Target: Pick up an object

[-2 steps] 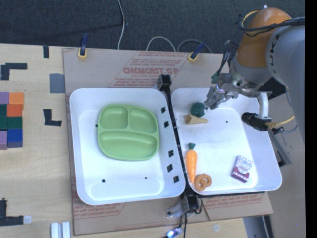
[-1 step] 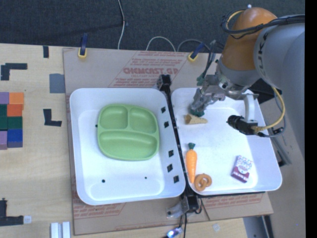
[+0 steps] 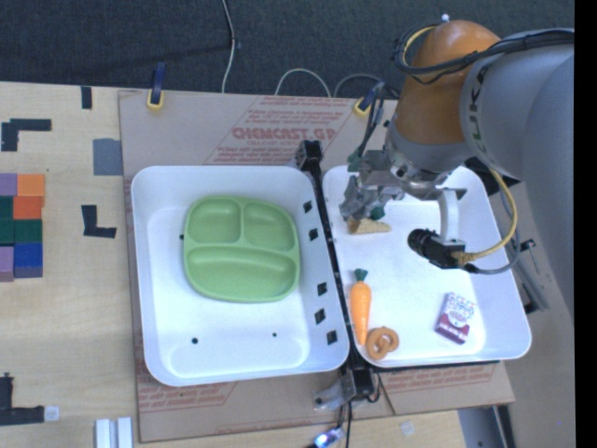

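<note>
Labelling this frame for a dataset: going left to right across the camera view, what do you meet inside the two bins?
Green divided plate → carrot → pretzel → small purple packet.

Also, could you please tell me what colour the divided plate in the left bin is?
Light green; the plate shows clearly in the camera view.

Lighting: even, diffuse, moderately bright, from overhead. Shadows: soft and short; a faint one beneath the arm [image 3: 485, 91] at 2 o'clock, falling on the right bin [image 3: 485, 250]; a thin one along the green plate [image 3: 241, 248] toward 6 o'clock. Glare: mild sheen on the orange band [image 3: 448, 49] at 1 o'clock; both white bins near overexposed, the left bin [image 3: 159, 343] losing surface detail. Sharpness: soft overall, small items grainy. Dark backdrop at 12 o'clock underexposed. Edge distortion: slight.
</note>
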Action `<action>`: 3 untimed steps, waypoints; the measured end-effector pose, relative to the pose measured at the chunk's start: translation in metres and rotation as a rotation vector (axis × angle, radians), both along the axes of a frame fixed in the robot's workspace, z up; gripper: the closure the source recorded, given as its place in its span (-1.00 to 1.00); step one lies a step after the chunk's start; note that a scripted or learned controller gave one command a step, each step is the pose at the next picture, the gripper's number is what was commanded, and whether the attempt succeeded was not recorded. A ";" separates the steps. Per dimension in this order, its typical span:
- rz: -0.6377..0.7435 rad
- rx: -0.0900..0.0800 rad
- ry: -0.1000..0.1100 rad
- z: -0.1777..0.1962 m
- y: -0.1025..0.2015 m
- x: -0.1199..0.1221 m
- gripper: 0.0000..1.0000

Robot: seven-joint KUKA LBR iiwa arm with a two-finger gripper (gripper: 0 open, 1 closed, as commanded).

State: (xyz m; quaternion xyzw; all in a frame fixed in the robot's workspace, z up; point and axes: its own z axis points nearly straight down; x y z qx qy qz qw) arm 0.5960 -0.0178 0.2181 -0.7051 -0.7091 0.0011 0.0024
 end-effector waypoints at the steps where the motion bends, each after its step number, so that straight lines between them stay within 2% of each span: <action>1: 0.001 0.000 0.001 0.008 0.048 -0.030 1.00; 2: 0.002 0.000 0.001 0.006 0.104 -0.041 1.00; 3: -0.003 -0.003 0.000 0.006 0.100 -0.040 -1.00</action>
